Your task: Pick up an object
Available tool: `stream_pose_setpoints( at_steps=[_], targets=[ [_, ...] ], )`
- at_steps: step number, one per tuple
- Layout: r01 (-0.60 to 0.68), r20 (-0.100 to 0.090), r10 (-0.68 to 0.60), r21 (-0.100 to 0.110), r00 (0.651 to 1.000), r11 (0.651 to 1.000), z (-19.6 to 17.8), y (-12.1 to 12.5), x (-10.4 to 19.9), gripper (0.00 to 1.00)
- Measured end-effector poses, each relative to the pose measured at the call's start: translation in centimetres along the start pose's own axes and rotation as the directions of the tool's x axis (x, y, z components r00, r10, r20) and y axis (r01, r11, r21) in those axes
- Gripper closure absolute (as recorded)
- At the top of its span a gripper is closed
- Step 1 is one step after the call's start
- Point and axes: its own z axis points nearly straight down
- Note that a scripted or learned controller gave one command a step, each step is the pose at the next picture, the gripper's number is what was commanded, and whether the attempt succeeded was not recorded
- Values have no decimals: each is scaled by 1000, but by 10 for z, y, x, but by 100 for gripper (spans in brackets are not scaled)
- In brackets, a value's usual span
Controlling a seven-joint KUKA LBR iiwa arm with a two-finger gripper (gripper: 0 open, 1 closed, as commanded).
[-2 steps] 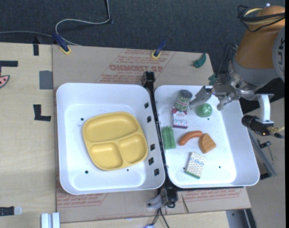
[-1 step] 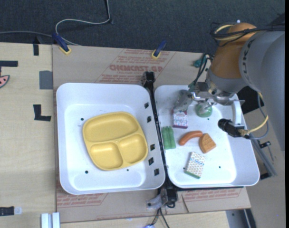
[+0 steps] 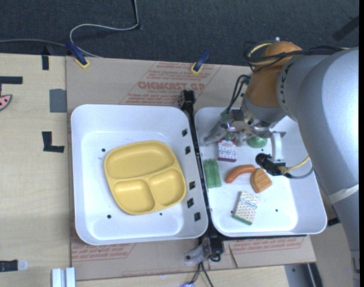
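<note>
My gripper hangs over the back left part of the right bin, below the orange wrist band. Just in front of it stands a small white and purple box, very close to the gripper; I cannot tell whether they touch. A green round piece lies partly under the wrist. Further forward lie a green block, an orange sausage-shaped piece, a brown bread-like piece and a white patterned carton.
The left bin holds a yellow divided plate. A black divider with clips runs between the bins. The thick grey arm covers the right bin's back right corner. Cables lie behind the bench.
</note>
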Motion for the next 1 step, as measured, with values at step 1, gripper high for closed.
stream_pose_setpoints(
  at_steps=[1],
  targets=[
    [0,0,0,1,1000,1000,-9,0,0,100]
  ],
)
